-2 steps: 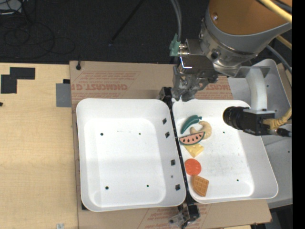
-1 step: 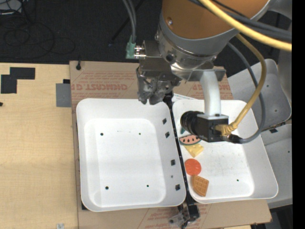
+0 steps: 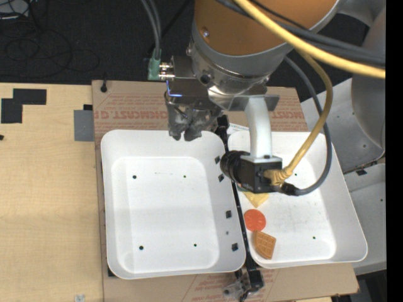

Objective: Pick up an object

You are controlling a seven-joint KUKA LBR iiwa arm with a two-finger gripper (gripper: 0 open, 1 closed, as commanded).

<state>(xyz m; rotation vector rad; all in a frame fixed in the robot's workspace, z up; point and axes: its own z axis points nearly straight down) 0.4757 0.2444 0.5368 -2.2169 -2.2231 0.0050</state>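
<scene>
gripper (image 3: pixel 191 123) hangs over the far rim of the left bin (image 3: pixel 164 212), can't tell if it's open or closed; right bin (image 3: pixel 315 219) has a red disc (image 3: pixel 254 219), waffle piece (image 3: pixel 266 245), yellow wedge (image 3: pixel 256 199)

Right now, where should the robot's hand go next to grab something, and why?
Probably sideways, toward the right bin. The gripper hangs over the back edge of the left bin, but the things to grab, a red disc, an orange waffle and a yellow piece, all lie in the right bin, near its left wall.
</scene>
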